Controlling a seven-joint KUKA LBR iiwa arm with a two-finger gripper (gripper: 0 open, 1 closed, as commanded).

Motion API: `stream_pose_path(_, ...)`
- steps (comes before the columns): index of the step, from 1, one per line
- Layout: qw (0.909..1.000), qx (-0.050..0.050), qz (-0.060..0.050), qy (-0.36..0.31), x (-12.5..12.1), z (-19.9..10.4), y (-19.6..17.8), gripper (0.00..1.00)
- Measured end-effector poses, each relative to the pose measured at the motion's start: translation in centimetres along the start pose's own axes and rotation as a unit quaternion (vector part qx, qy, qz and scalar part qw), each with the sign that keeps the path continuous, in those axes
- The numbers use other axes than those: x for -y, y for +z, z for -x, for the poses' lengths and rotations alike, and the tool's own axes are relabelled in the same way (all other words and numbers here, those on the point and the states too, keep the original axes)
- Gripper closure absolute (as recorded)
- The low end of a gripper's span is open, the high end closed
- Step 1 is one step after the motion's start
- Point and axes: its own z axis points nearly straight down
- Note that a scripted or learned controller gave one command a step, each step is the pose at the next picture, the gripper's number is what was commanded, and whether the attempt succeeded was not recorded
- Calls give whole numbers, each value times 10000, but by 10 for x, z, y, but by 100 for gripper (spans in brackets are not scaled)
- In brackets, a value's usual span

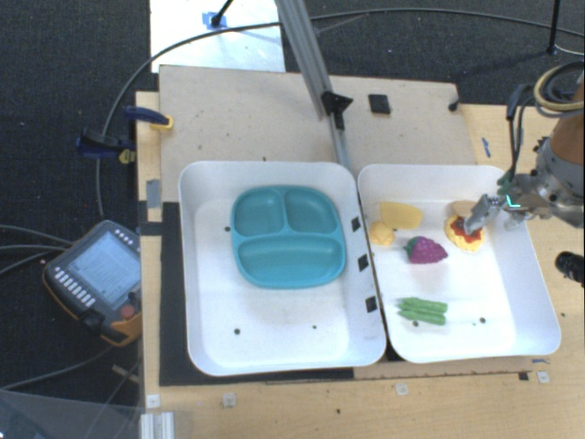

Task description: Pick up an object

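In the right bin lie a yellow cheese-like wedge, a small yellow piece, a purple berry toy, green beans and a round red-and-yellow pizza-like toy. My gripper reaches in from the right and sits directly over the pizza toy, its tip touching or nearly touching it. The tip hides part of the toy.
The left bin holds a teal divided plate. A metal pole slants across the back of the bench. A teach pendant lies off the bench at the left. Cables run over the floor.
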Motion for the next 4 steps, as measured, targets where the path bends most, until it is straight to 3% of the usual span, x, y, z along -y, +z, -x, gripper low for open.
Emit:
stream_pose_path(1, 10000, 4, 14, -2, -1, 0, -1, 0)
stream_pose_path(2, 10000, 8, 9, 12, -10, 5, 52, 0)
stream_pose_path(3, 10000, 1, -3, 15, -3, 4, 111, 0)
stream_pose_path(4, 10000, 8, 23, 18, -5, 5, 135, 0)
